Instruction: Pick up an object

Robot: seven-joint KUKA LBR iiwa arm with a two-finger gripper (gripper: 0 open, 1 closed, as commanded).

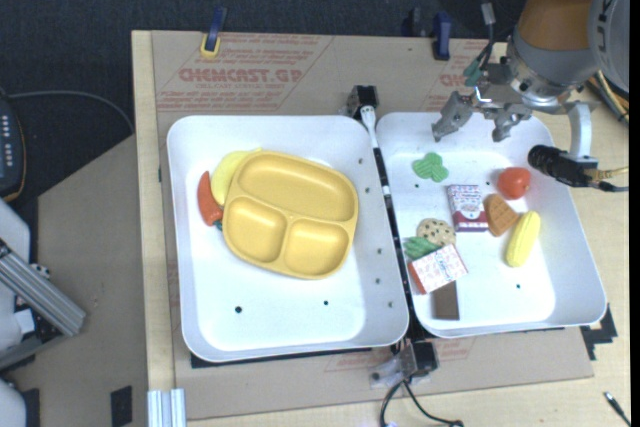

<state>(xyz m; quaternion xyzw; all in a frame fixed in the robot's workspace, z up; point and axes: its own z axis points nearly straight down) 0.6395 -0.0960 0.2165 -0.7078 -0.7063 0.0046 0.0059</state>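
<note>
camera view: gripper (477,122) spread wide, unladen

Two white bins: the left bin (190,295) holds one yellow tray (290,213) atop two toys; the right bin (570,285) holds eight small items.

right bin (570,300) holds the lot: green leafy piece (431,167) near back-left, red tomato (514,182) back-right w/ orange wedge (499,213) just below it, yellow corn-like piece (522,239) lying tilted beside that. mid: red-white packet (466,207), cookie (434,231), red card (438,267), brown bar (444,300) at front.
</note>
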